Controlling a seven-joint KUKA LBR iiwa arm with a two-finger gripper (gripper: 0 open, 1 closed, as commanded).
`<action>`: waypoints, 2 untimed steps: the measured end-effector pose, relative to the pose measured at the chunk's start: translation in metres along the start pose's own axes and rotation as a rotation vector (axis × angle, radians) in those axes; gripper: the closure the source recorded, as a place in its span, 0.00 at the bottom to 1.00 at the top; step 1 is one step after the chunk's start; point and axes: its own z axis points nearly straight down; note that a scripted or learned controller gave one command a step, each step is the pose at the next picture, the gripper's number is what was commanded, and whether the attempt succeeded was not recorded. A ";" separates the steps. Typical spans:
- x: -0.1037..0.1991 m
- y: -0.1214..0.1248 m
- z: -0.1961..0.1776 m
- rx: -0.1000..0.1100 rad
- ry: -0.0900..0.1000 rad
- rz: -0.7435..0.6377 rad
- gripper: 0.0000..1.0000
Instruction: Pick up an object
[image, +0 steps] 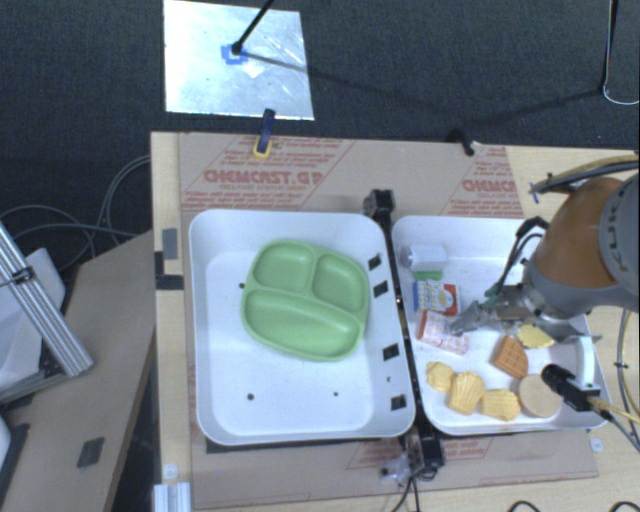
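Gripper (462, 322) low in right bin (470, 232), tips over red-white packet (443, 331); finger state: cannot tell. Waffle piece (510, 356) and yellow snacks (466, 391) just beside. Green divided plate (305, 298) in left bin (215, 330).

A small red and white packet (443, 333) lies flat near the left wall of the right-hand white bin (470, 228). Just above it stands a little carton (434, 296) with red, blue and green print, and above that a pale white piece (424, 256). Lower down sit three yellow wafer-like pieces (467, 390), an orange waffle square (510, 356) and a tan disc (536, 397).
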 end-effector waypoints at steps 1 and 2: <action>0.001 0.003 -0.013 -0.009 0.000 -0.001 1.00; -0.005 -0.004 -0.071 -0.002 -0.005 -0.001 1.00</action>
